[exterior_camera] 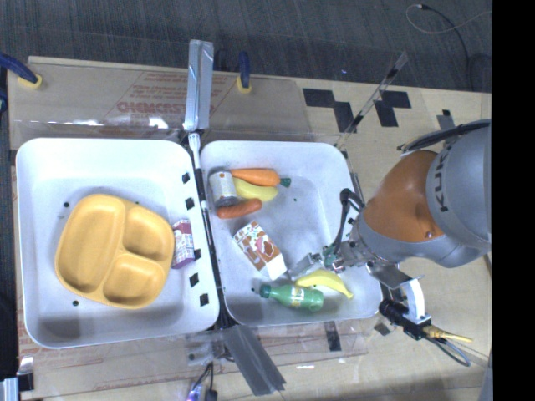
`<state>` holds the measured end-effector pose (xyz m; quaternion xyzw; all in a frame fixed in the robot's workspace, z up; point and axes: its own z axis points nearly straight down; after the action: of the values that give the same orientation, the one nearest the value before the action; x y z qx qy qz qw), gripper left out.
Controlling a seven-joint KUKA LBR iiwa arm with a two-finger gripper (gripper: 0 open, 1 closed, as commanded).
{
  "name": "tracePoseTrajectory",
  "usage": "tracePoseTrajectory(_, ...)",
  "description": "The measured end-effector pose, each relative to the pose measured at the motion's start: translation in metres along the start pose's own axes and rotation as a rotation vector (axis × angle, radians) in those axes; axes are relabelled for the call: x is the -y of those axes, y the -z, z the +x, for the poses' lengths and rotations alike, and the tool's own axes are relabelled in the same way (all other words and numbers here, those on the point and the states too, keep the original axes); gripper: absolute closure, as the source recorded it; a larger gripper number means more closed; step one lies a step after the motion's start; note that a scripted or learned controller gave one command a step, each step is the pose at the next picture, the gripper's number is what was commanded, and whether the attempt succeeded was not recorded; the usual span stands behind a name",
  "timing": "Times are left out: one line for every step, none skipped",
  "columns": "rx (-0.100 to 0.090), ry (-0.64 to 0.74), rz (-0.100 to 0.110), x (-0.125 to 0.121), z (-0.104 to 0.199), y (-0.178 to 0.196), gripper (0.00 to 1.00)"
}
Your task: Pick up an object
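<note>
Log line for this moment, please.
arm: over right bin | gripper: by banana, grip unclear | bottle: lying beside banana | left bin: yellow tray

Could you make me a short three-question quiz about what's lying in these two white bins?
1. True or false: the yellow tray lies in the right bin.
2. Which item lies nearest the end effector?
A. the carrot
B. the banana
C. the small can
3. Fill in: the green bottle lies on its ____ near the right bin's front edge.

Key:
1. False; it lies in the left bin.
2. B
3. side
</note>
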<state>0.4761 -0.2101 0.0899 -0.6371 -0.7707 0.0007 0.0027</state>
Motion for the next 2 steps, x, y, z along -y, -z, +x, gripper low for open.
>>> tracePoseTrajectory(0.001,-0.302,0.000,-0.079,0.047,0.001,0.00)
tracePoseTrajectory(0.001,-0.080,0.000,-0.153,0.052,0.001,0.00)
